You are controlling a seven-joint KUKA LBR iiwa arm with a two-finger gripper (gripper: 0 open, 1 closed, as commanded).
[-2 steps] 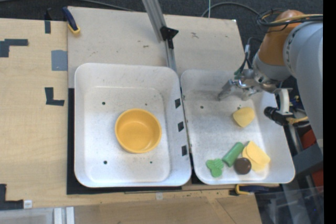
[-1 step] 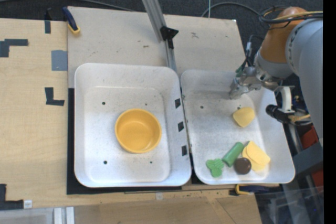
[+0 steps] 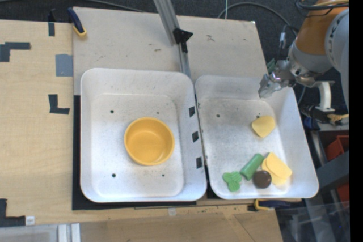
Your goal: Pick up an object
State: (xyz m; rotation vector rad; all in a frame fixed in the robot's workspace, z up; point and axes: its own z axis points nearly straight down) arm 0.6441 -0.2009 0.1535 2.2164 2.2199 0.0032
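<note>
Gripper (image 3: 269, 86), finger state indeterminate, sits at the right bin's (image 3: 227, 88) far edge; recommend descending squarely over the isolated yellow piece (image 3: 264, 126).

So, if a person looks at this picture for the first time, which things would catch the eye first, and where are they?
Probably the yellow bowl, alone in the middle of the left bin. Next comes the cluster in the right bin: a yellow piece by itself, and nearer the front corner a green cylinder, a green leafy toy, a brown ball and another yellow piece. The gripper hangs at that bin's far right corner.
</note>
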